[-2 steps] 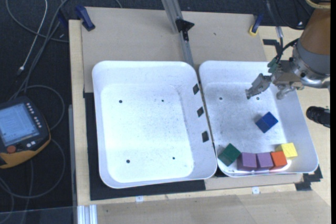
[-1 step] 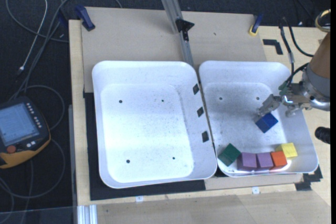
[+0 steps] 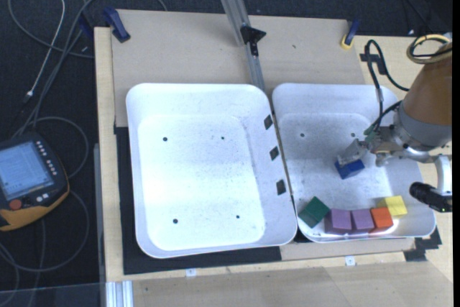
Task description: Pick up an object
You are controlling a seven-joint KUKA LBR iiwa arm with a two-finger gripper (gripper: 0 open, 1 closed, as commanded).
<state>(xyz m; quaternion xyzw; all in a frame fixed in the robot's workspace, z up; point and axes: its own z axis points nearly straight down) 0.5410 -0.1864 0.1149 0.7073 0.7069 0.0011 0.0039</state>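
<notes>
Tool (image 3: 353, 154): low in the right bin, at the end of the grey arm (image 3: 424, 108) reaching in from the right; it sits right at the blue block, and whether it is spread or pinching cannot be told.
Table (image 3: 180, 47): pale wood, carrying both bins side by side.
Left bin (image 3: 144, 101): white, shallow.
Right bin (image 3: 316, 101): white, holding all the blocks.
Blue block (image 3: 350, 168): mid-bin, touching the tool's tip.
Near-edge row: green block (image 3: 314, 211), purple block (image 3: 341, 220), another purple block (image 3: 361, 219), orange block (image 3: 382, 217), yellow block (image 3: 395, 206).
Writing: none readable.
</notes>
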